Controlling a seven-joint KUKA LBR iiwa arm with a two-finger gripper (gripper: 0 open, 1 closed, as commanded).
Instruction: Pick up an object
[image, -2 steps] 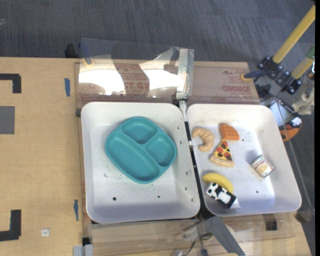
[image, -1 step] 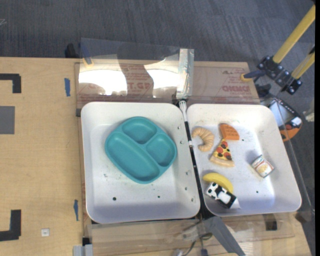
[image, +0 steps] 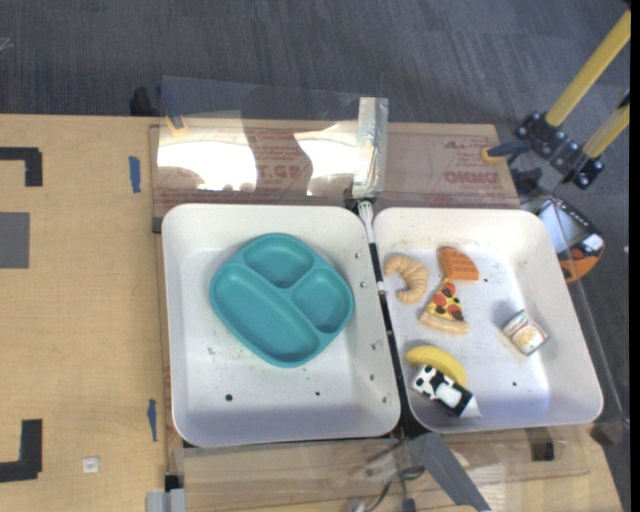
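The right bin (image: 560, 300) holds several small things. A tan croissant (image: 407, 275) lies near its left wall, with an orange wedge (image: 459, 263) just to the right of it. A pizza slice (image: 445, 307) rests below those two. A small white can (image: 524, 333) lies on its side toward the right. A yellow banana (image: 437, 361) sits at the front, touching a black-and-white cow-patterned toy (image: 441, 390) below it. In the left bin (image: 190, 330) lies a teal divided plate (image: 282, 298).
The two bins meet along a central ridge (image: 377, 300). A clear plastic panel (image: 270, 150) stands behind the left bin on cardboard. Yellow-and-black clamps (image: 560, 140) stick in at the upper right. Flat cardboard bench (image: 70, 300) extends to the left.
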